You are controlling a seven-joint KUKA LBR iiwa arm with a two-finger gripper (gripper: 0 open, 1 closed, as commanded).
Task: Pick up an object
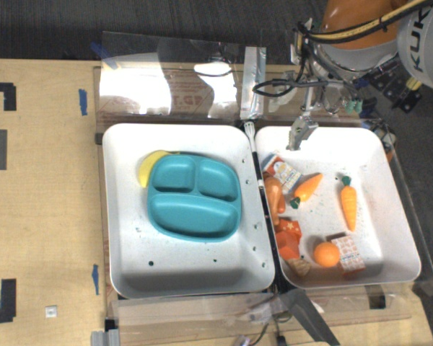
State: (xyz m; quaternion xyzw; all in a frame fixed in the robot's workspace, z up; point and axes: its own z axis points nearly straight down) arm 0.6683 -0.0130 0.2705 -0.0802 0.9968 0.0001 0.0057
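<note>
Orange and red toy food litters the right bin: nearest, an orange ball beside a small printed box, then a red piece by the dividing wall, then two carrots, one upright on the right, one tilted mid-bin. My gripper hangs above the bin's far edge, holding nothing, well apart from the tilted carrot below it; I cannot tell how it is set. A teal divided tray lies in the left bin.
</note>
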